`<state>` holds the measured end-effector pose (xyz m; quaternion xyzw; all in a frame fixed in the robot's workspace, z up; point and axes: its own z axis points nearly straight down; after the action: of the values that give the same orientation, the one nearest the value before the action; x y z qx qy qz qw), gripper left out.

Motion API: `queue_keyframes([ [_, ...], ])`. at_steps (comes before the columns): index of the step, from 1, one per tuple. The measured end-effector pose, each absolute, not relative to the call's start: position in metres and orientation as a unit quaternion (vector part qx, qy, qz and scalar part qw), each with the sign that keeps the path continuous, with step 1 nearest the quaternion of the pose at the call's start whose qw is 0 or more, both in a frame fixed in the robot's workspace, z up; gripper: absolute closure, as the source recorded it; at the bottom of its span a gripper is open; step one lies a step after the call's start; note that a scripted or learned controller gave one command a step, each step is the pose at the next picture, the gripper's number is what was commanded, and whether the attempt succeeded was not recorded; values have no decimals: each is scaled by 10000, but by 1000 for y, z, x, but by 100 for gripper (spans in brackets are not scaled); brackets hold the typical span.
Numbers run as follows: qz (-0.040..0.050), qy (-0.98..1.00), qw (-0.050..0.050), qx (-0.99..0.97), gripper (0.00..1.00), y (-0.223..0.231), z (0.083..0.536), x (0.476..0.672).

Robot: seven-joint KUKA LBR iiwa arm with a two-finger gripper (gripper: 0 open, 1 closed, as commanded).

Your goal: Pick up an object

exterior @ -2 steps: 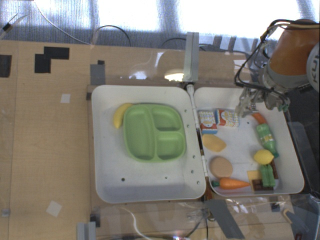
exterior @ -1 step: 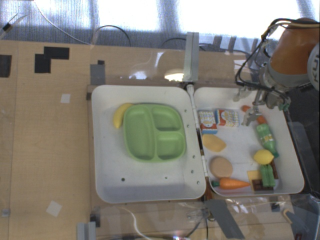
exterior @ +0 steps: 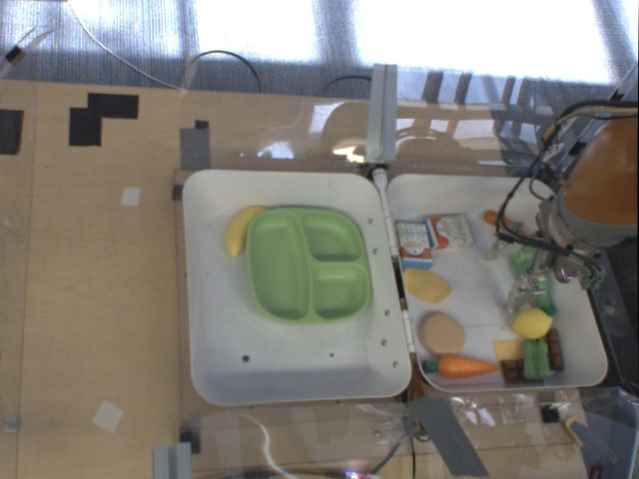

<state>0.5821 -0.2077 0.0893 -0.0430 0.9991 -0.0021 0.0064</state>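
The right bin [exterior: 589, 302] holds several toy foods. Two small printed boxes [exterior: 431, 237] lie at its back left. In front of them are a pale yellow piece [exterior: 427, 286], a tan oval [exterior: 442, 332] and a carrot [exterior: 467, 367]. A lemon [exterior: 532, 323], a yellow wedge [exterior: 506, 349], a brown bar [exterior: 555, 348] and a green block [exterior: 535, 357] lie at the front right. My gripper [exterior: 530, 289] hangs over the right side of this bin, just above the lemon, with a green piece [exterior: 523, 259] right beside it.
The left bin [exterior: 220, 367] carries a green divided plate [exterior: 305, 264] with a banana [exterior: 238, 229] tucked at its left edge. An orange bit [exterior: 490, 218] lies near the right bin's back wall. The arm's orange band [exterior: 604, 178] and cables overhang the right bin's far right.
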Motion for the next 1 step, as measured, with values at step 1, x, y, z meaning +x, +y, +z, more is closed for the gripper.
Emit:
queue_keyframes([
  [1, -38, 9988, 150, -466, 100, -205, 105, 588],
])
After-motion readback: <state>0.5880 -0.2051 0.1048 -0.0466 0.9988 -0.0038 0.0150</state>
